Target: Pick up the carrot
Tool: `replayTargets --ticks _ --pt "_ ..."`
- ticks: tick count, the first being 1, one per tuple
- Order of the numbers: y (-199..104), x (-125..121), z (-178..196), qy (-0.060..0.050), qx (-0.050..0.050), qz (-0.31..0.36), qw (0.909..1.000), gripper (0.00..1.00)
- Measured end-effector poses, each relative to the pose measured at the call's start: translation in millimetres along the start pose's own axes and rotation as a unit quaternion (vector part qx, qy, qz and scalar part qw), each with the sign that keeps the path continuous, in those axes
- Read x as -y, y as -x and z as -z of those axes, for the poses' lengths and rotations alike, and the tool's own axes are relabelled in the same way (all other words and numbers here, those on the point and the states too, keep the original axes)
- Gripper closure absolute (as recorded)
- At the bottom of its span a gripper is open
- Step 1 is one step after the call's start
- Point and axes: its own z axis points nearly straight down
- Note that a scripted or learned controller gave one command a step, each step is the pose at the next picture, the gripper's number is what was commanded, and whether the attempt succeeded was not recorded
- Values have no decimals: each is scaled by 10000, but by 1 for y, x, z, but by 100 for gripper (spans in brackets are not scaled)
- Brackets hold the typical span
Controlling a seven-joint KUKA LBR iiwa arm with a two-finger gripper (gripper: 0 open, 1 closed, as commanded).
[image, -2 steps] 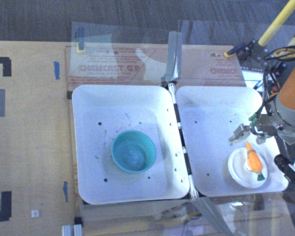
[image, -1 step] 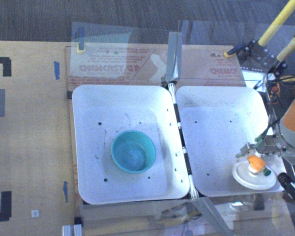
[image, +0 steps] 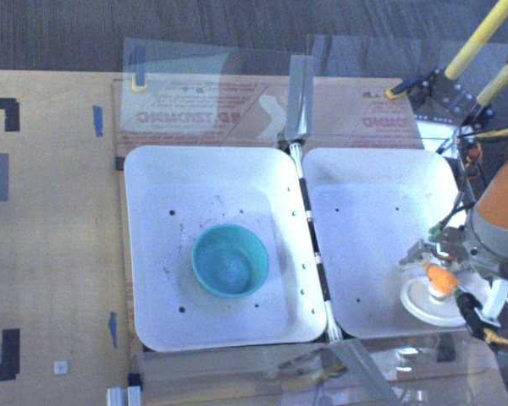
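A small orange carrot lies on a white round plate in the front right corner of the right bin. My gripper hangs right over it, reaching in from the right under the grey wrist and its orange band. One finger stands at the carrot's upper left and the other, dark one at its lower right. The gap between them is wider than the carrot, so the gripper is open around it. The wrist hides the plate's right part.
A teal bowl stands in the left bin, near its front middle. A ridge separates the two bins. Yellow-handled gear and cables sit beyond the right bin's far right corner.
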Motion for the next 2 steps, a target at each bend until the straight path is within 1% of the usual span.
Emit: replayTargets --ticks 1,2 --pt "3 -2 10 48 41 -17 10000 100" --pt "-92 -62 70 -25 77 363 9993 100"
